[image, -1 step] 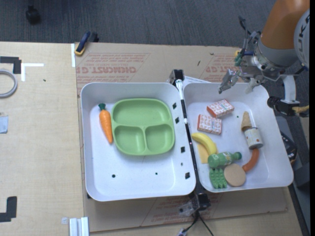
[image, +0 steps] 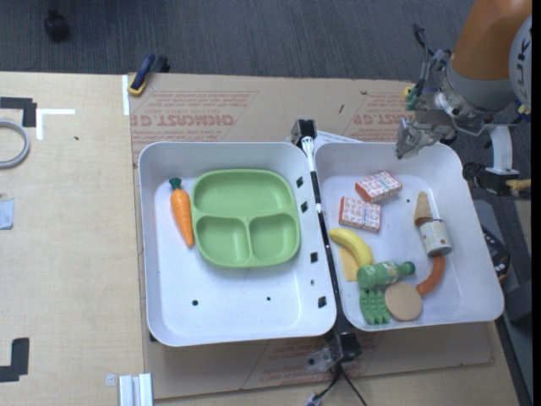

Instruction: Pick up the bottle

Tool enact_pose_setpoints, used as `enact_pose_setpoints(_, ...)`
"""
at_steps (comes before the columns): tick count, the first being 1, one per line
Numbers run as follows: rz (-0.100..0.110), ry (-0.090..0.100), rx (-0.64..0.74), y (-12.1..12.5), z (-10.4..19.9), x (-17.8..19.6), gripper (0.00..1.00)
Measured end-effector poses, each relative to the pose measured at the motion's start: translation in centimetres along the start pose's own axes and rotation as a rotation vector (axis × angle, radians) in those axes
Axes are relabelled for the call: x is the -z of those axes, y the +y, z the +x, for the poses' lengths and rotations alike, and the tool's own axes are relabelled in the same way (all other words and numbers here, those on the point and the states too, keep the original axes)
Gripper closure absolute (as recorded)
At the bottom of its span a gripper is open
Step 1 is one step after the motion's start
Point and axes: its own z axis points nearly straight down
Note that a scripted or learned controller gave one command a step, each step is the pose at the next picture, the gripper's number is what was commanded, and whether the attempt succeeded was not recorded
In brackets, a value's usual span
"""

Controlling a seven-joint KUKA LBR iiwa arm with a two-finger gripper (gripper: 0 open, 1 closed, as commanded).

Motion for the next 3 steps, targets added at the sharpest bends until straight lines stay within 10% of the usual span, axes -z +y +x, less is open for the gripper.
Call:
enact_pose_setpoints(2, 0.002, 0.001, -0.112, -13.9, 13.2, -4.0, 1.00)
enact_pose_setpoints(3, 0.002, 0.001, -0.234, -16.2, 19.9, -3.9, 1.00)
